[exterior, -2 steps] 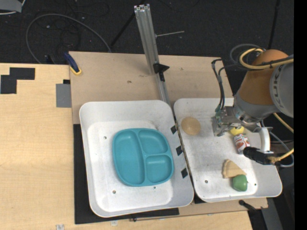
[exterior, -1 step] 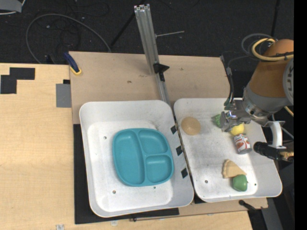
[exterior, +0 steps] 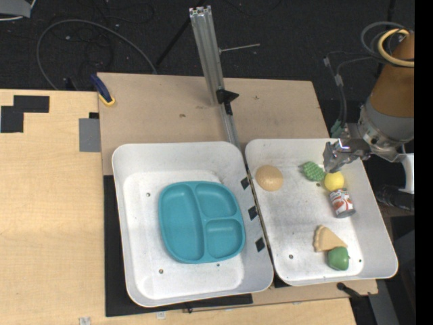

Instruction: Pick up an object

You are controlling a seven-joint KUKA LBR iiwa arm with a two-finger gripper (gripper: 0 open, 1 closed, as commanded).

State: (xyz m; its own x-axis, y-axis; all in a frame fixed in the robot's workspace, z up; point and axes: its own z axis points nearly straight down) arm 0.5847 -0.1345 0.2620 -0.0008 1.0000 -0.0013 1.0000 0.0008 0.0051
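The right bin (exterior: 298, 249) holds a tan round bun (exterior: 269, 178), a green ridged piece (exterior: 312, 171), a yellow lemon (exterior: 333, 181), a small red and white can (exterior: 342, 203), a tan wedge (exterior: 327, 238) and a green lime-like fruit (exterior: 338, 258). My gripper (exterior: 334, 158) hangs over the bin's far right part, just above the lemon and beside the green piece. Nothing shows between its fingers.
The left bin (exterior: 135, 181) bears a teal divided plate (exterior: 201, 221). A metal post (exterior: 210, 59) rises behind the bins. Black clips (exterior: 252, 212) sit along the seam between the bins. Wooden boards lie to the left and behind.
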